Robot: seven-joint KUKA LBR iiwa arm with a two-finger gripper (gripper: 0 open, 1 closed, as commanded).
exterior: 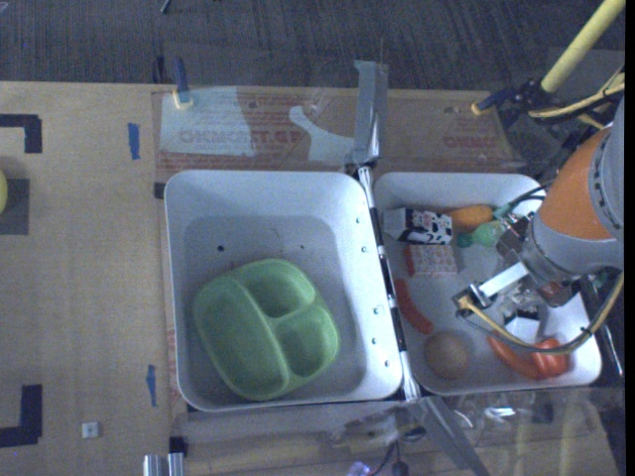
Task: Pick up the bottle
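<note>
- Gripper (508, 303): mine, at the end of the arm (580, 211) that reaches in from the right of the frame. It sits over the right-hand part of the right bin (389, 266). I cannot tell whether it is open or closed, and I see nothing held in it.
- Bottle (427, 226): I take this to be the white container with black patches, lying on its side at the upper left of the right bin, close to the divider. The identification is a judgement, not a certainty.
- Neighbours of the bottle: a carrot (470, 214) just to its right, a small green piece (486, 234) beside that, and a pinkish packet (433, 260) touching or nearly touching it from below.
- Other stock, right bin: a red pepper (412, 309) at lower left, a brown ball (446, 353) at the bottom, and an orange-red item (531, 357) at lower right under my wrist.
- Left bin (198, 206): holds a green divided plate (266, 327).
- Step in hand: approach, with the bottle not yet reached. It lies up and to the left of my gripper, with a gap between.
- Next move calls for travelling towards the upper left and squaring across the bottle's narrow side before descending.
- Room: the far wall and the divider hem the bottle in on two sides. The carrot and packet crowd the other two, so the freest way in is from above.
</note>
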